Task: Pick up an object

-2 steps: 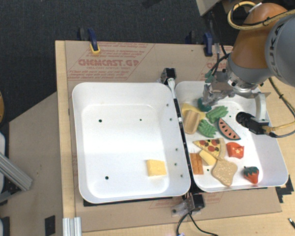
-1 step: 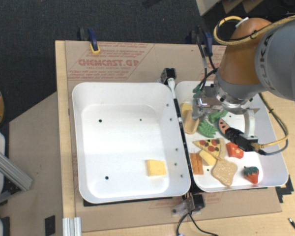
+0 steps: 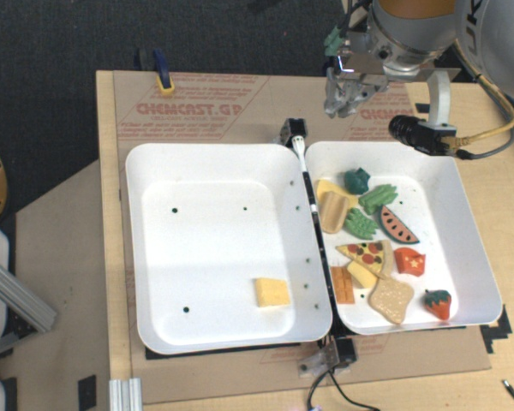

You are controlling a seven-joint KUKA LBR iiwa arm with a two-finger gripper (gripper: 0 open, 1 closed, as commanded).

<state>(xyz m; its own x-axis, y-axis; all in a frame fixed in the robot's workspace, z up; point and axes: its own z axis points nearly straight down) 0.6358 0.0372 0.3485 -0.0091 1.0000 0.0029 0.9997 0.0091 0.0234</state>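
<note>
While the gripper (image 3: pixel 346 101) hangs above the far edge of the right bin (image 3: pixel 463 187), nothing sits between its fingers; can't tell how wide they are. Right bin holds the toy food: watermelon slice (image 3: pixel 398 226), pizza slice (image 3: pixel 364 253), bread slice (image 3: pixel 391 299), strawberry (image 3: pixel 439 303), green pieces (image 3: pixel 368 208). Left bin (image 3: pixel 154 178) has one yellow cheese block (image 3: pixel 272 293), near-right corner.

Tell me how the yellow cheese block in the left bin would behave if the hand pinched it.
The cheese block looks like a flat-sided wedge, so it probably stays stiff and will not roll. It lies alone on the left bin floor, so it may slide if nudged. It seems small and likely light.
</note>
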